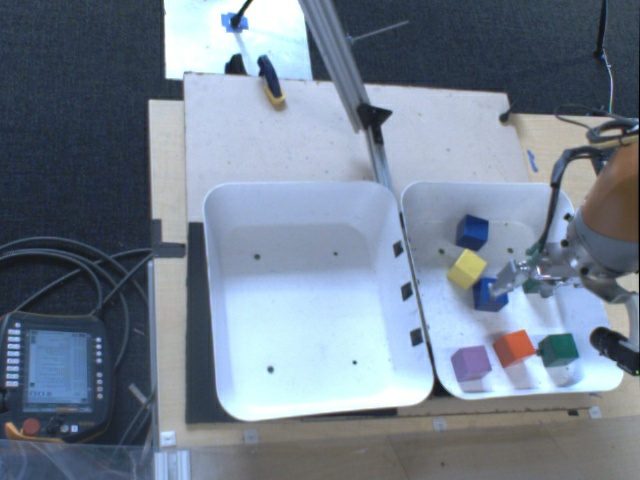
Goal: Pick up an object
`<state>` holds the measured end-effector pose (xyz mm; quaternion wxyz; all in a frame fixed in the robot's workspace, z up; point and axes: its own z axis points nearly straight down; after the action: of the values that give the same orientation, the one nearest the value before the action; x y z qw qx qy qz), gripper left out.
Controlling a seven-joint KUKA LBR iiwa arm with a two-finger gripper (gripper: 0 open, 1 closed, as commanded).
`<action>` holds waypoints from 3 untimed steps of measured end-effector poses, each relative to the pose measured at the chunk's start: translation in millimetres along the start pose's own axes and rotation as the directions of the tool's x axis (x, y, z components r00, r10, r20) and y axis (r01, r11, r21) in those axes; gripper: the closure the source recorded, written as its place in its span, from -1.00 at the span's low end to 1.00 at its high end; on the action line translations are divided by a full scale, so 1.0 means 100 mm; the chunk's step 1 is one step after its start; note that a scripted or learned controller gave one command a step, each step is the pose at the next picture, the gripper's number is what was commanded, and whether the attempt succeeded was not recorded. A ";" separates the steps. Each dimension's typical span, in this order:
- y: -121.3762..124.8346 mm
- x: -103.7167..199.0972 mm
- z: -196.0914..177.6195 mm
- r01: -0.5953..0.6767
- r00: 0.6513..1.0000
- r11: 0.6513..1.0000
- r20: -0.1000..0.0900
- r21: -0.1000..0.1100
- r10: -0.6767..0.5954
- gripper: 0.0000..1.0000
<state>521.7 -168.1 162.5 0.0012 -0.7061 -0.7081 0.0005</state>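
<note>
The right bin (430, 203) holds several small blocks. A blue block (472, 232) lies toward the back, with a yellow block (466, 268) just in front of it. A second blue block (489, 295) sits mid-bin. Along the front lie a purple block (471, 363), an orange block (515, 348) and a green block (558, 349). My gripper (522, 278) reaches in from the right, low over the bin, its tip right beside the second blue block's right edge. I cannot make out whether it touches that block.
The left bin (230, 268) stands beside the right one, sharing a middle wall. A slanted metal rail (340, 58) runs from the back down to the bins' junction. A teach pendant (55, 373) with cables lies at the far left.
</note>
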 end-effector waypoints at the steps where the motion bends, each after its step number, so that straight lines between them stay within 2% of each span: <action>1: 0.00 0.00 0.52 -0.001 1.000 1.000 0.000 0.001 0.001 -1.00; 2: 0.02 -0.01 0.38 0.001 1.000 1.000 0.002 -0.006 -0.001 1.00; 3: -0.06 -0.03 -0.13 0.000 1.000 1.000 0.003 -0.009 0.000 1.00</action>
<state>515.4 -171.1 175.2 -0.0031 -0.7061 -0.7081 -0.0015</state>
